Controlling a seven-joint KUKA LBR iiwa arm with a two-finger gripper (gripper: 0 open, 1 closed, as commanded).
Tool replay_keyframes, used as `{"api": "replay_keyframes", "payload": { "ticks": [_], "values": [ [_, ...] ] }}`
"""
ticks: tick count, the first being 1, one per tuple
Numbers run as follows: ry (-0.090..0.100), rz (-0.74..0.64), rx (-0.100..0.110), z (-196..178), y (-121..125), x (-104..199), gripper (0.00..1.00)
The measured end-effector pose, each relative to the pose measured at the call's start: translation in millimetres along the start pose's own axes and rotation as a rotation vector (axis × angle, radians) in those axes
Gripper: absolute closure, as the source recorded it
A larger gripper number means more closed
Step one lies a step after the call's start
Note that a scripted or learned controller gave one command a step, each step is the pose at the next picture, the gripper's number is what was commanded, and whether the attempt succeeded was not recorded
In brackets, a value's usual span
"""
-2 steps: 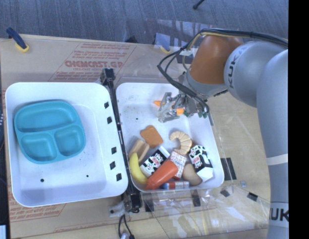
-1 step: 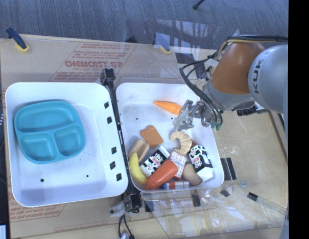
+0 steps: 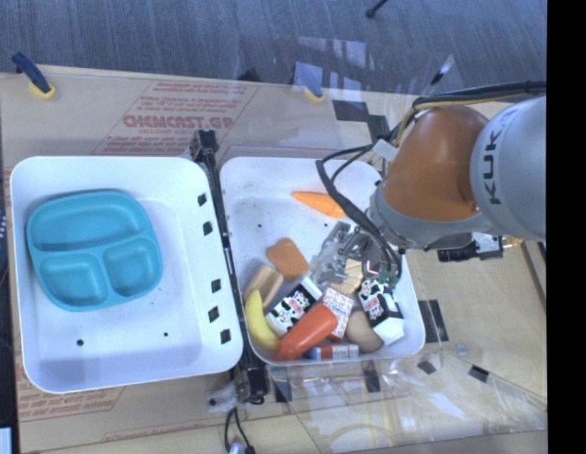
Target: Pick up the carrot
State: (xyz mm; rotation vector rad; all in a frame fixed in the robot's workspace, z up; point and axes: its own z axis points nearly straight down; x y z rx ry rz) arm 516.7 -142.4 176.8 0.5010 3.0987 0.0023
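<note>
Two shallow white bins side by side on brown cardboard. Left bin (image 3: 47, 353): one smooth turquoise plastic tray (image 3: 93, 247) with three rounded compartments. Right bin (image 3: 250, 192): one carrot (image 3: 318, 202), orange and tapered, lying flat near the far wall, apart from the heap nearer the camera. In that heap, one tan biscuit-shaped piece (image 3: 287, 257), one yellow banana (image 3: 258, 320) curved against the left wall, one glossy red-orange oblong (image 3: 308, 332), two black-and-white patterned cartons (image 3: 295, 307) and (image 3: 379, 303), one pale rounded lump (image 3: 361, 331), one thin marker-like stick (image 3: 333, 352) along the near wall. Grey arm with orange band reaching in from the right; metal gripper (image 3: 350, 253) low over the heap, right of the biscuit piece and nearer than the carrot. Cannot tell whether spread or closed.
</note>
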Motion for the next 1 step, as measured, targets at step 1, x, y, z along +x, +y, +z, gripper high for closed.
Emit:
{"api": "replay_keyframes", "payload": {
  "ticks": [1],
  "values": [
    [-0.005,0.179,0.000,-73.5,51.7,-36.8,1.00]
  ]
}}
